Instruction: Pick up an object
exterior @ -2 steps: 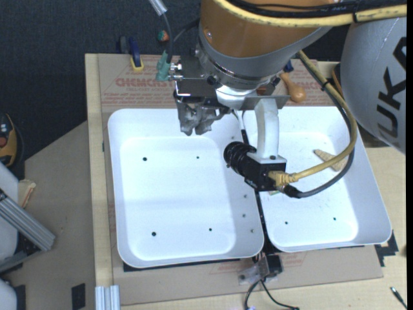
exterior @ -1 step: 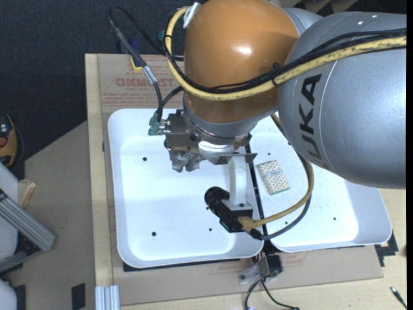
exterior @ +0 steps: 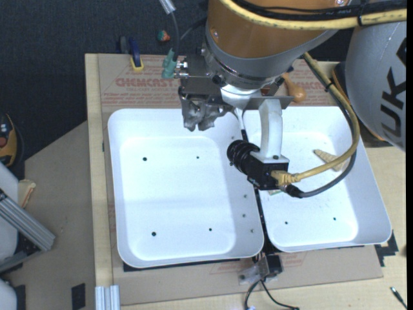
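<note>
The claw [exterior: 200,116] hangs above the back rim of the left bin [exterior: 129,173] (fingers blurred, so open or closed I cannot tell). A tan object [exterior: 326,155] lies in the right bin [exterior: 361,199].

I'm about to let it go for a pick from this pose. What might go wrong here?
1. The hand hangs over the left bin's far rim, so descending may strike the rim rather than any object.
2. The arm hides much of the right bin; one tan object pokes out near its far side, away from the hand, so a grasp here may come up empty.
3. The yellow cable loops low over the right bin and may snag.
</note>
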You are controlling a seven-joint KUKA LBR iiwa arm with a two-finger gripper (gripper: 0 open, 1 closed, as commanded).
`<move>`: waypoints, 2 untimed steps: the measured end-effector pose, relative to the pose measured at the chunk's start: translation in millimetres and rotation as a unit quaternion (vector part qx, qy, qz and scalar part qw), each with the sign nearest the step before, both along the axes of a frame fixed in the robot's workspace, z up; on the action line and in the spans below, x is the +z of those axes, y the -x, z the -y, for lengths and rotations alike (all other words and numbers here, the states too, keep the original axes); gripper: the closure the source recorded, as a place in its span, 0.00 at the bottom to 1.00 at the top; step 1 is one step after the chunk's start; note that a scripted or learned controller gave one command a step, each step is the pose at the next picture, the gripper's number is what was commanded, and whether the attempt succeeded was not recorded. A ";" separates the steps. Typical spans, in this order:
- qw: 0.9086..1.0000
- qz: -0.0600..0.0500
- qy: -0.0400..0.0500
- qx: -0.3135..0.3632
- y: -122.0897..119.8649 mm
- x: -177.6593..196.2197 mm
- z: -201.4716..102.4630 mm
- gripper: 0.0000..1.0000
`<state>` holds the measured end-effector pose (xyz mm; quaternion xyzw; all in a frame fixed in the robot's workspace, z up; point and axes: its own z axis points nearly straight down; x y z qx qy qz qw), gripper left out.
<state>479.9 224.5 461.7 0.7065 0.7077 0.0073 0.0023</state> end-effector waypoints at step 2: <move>1.000 -0.001 0.001 -0.001 -0.2 -23.2 9.2 1.00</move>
